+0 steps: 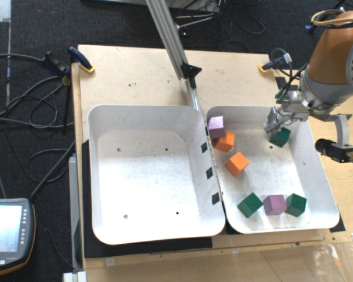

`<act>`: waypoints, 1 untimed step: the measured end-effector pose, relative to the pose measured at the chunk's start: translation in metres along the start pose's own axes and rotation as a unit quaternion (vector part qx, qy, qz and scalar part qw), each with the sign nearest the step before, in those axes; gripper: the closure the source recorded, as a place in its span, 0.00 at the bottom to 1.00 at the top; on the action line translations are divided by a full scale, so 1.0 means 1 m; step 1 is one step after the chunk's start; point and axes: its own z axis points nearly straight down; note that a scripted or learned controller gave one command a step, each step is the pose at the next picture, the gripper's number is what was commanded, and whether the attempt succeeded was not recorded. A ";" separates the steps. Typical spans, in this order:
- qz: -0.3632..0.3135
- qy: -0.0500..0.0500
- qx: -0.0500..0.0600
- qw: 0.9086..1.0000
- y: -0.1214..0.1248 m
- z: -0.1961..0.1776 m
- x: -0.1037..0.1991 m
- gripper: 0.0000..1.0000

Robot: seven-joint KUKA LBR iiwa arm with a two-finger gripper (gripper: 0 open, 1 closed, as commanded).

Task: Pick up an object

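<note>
Several small cubes lie in the right bin (317,157). A purple cube (216,123) and an orange cube (225,140) sit against its left wall, with another orange cube (237,163) just below them. Along the front stand a green cube (250,205), a purple cube (275,204) and a green cube (296,204). My gripper (275,124) reaches into the bin's upper right part. A dark green cube (280,137) sits directly at its tip, partly covered by it. Whether the cube is gripped or just touched is not visible.
The left bin (106,157) sits beside the right one, sharing a middle wall. A slanted metal bar (167,31) crosses the bench top down to the bins' junction. Clamps (82,60) hold the board's back corners. Cables lie on the floor at left.
</note>
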 end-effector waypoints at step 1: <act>-0.001 0.001 -0.001 1.000 -0.001 -0.013 0.055 1.00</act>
